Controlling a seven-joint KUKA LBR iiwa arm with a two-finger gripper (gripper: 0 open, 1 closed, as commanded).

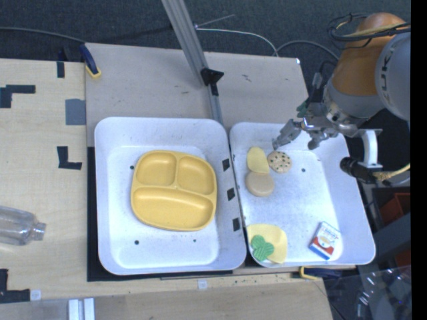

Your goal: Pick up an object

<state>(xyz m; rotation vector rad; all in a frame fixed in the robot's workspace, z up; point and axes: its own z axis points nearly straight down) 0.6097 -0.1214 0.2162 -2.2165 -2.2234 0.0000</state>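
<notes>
Wooden counter (40, 179) carried two shallow white bins side by side, and nearest the camera in the right bin (347, 199) lay a yellow-and-green piece (267, 244) and a small carton (325, 240), with a yellow divided tray (175, 189) in the left bin (113, 179). Farther back, a tan round piece (259, 184), a yellow piece (257, 159) and a spotted cookie (279, 161) clustered together. Beyond them the hand (301, 136) hung open over the bin's far edge, gripping nothing, so the pick seemed not yet begun.
</notes>
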